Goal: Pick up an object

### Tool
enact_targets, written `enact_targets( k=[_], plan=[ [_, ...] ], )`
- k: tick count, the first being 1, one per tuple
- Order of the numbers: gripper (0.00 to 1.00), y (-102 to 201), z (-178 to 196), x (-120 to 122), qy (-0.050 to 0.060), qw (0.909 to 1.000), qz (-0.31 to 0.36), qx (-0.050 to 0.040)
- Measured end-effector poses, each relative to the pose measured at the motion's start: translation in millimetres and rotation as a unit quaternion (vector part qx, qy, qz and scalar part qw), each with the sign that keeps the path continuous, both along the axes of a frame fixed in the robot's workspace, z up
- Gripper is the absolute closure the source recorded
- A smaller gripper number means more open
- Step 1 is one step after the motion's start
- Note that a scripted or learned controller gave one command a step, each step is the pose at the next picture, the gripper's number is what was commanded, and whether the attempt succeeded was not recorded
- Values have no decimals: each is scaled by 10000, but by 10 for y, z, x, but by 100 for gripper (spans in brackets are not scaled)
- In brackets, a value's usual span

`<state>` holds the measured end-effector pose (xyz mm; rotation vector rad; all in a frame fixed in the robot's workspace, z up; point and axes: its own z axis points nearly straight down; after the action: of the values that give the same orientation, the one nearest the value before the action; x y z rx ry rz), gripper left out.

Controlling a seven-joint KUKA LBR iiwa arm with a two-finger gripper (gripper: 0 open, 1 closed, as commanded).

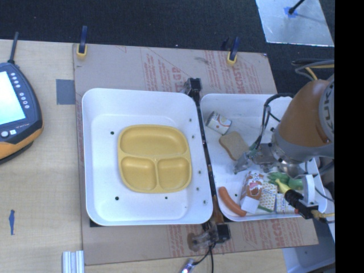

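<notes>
The grey arm's claw (272, 165) hangs low in the right white bin (250, 102), over a green plastic piece (282, 179) and small printed cartons (253, 187); its state cannot be told. The reach seems underway; next comes closing on one item.

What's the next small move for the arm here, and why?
Probably a short descent onto the food packets in the right bin. The gripper sits low over that bin's cluttered right side, with the packets just below it, the bread slice beside it and nothing visibly between its fingers.
</notes>
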<state>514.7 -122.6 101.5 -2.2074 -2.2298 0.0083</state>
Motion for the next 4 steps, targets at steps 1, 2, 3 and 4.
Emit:
enact_targets(
  k=[1, 2, 3, 4],
  plan=[
    [0, 270, -101, 438, -11, 10000, -14, -2],
    [0, 281, -97, 856, -16, 10000, -36, 8],
    [0, 221, -98, 699, -9, 10000, -31, 4],
    [100, 215, 4, 700, 1, 10000, -29, 7]
  ],
)
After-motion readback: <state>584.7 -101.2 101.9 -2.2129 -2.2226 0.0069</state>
